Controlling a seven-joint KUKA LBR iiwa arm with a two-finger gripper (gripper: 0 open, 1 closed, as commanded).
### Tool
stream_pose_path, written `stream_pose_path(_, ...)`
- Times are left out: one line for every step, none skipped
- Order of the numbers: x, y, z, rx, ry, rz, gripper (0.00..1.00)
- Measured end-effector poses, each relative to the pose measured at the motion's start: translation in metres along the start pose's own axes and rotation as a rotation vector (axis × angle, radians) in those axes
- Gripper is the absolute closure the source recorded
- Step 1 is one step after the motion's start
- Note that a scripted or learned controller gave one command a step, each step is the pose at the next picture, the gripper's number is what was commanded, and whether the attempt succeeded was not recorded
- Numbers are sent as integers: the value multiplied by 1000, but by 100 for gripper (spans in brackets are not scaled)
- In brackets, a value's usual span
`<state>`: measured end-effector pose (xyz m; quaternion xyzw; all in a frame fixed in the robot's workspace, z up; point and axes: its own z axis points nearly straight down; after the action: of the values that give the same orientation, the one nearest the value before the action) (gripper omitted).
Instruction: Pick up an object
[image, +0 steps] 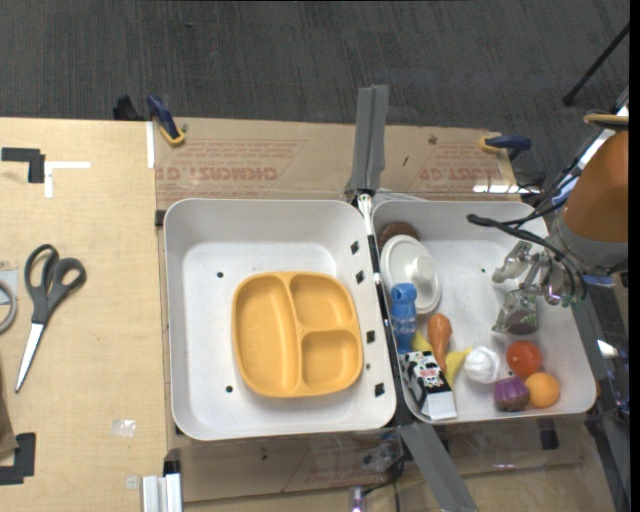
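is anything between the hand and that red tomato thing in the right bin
Nothing visible stands between them. The hand hangs over the right bin with bare white floor between it and the red tomato. An orange ball and purple piece crowd the tomato's far side.

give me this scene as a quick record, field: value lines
left bin: white bin holding a yellow divided tray
right bin: white bin with white bowl, blue bottle, carrot, red ball, orange ball, purple item
gripper: gripper low over the right bin's right side
bench: scissors far left
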<state>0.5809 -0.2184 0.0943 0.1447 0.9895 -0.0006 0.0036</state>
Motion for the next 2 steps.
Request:
stream_pose_path(36,42,2,-1,5,136,0)
stream_pose_path(-24,133,1,2,4,382,0)
